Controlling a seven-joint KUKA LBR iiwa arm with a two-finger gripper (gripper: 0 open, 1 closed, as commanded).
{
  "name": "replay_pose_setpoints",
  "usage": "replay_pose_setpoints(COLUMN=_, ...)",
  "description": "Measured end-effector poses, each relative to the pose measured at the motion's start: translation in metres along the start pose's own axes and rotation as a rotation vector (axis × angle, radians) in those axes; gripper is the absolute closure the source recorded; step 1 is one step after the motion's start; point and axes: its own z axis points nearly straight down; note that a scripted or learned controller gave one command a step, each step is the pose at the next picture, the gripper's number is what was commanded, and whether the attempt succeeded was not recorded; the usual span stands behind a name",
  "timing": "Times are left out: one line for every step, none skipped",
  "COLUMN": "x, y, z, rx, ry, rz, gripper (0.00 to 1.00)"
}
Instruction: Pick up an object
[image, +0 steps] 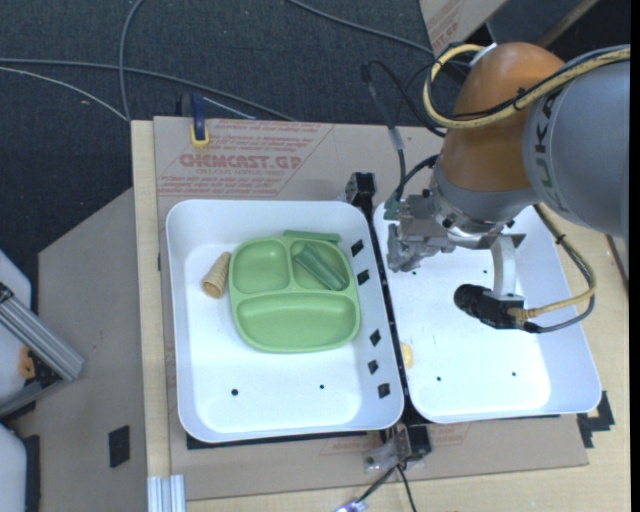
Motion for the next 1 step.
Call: replay_pose_setpoints(x=0.0459, y=-0.0167, z=0.0135, rx=0.002, ry=0.000, rz=0.000, gripper=1.00)
